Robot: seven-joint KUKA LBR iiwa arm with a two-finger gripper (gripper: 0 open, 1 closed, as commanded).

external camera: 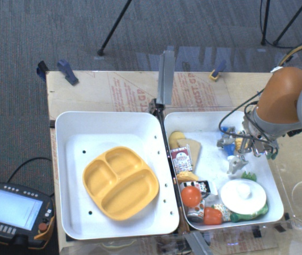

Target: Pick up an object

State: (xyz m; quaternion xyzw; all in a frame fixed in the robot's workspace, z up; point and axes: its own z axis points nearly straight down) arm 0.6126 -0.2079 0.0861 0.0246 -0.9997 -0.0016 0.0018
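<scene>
- Your gripper hangs just above the white lid (approach step, nothing lifted); finger state I cannot tell.
- Next, pick a target beside that lid and descend.

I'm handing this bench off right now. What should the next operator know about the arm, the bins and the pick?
Gripper: low over the right bin, upper right part; whether it is open or shut cannot be told, nothing seen held.
Right bin: white lid, tomato, snack packet, other small items along its left side.
Left bin: yellow divided plate.
Done: no pick visible.
Left: grasp and lift one object.
</scene>
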